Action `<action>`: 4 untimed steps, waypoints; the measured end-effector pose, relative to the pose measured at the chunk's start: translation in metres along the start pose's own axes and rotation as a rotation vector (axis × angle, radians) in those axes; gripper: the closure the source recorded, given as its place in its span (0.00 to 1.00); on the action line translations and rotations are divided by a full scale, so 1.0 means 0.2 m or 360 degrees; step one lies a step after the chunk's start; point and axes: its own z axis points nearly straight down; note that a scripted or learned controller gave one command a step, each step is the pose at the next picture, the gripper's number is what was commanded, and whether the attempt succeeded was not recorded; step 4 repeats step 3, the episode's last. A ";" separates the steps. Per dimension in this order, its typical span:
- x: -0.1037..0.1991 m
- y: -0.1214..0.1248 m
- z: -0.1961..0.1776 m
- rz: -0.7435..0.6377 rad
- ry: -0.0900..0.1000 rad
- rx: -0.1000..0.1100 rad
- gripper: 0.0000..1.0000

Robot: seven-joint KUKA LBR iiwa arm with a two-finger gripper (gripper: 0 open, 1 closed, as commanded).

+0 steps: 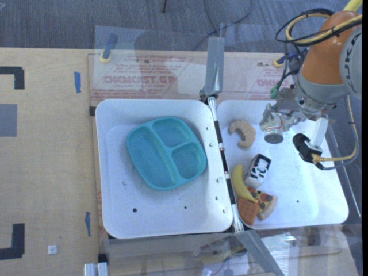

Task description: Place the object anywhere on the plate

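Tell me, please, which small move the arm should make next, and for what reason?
Probably lower the gripper toward the croissant just beside it. The blue plate lies in the left bin, and every object is in the right bin.

Teal divided plate (167, 153) in left bin (115, 211)

Light wooden bench (46, 171), black corner markings and blue tape strips on its surface, two shallow white bins side by side, left bin (115, 211), right bin (322, 206), touching along a shared edge.
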 end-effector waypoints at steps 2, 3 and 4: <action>0.79 -0.05 0.04 -0.0577 -0.0001 -0.0002 1.00; 0.79 -0.05 0.04 -0.0577 0.0000 -0.0002 0.00; 0.79 -0.05 0.04 -0.0577 0.0000 -0.0002 0.00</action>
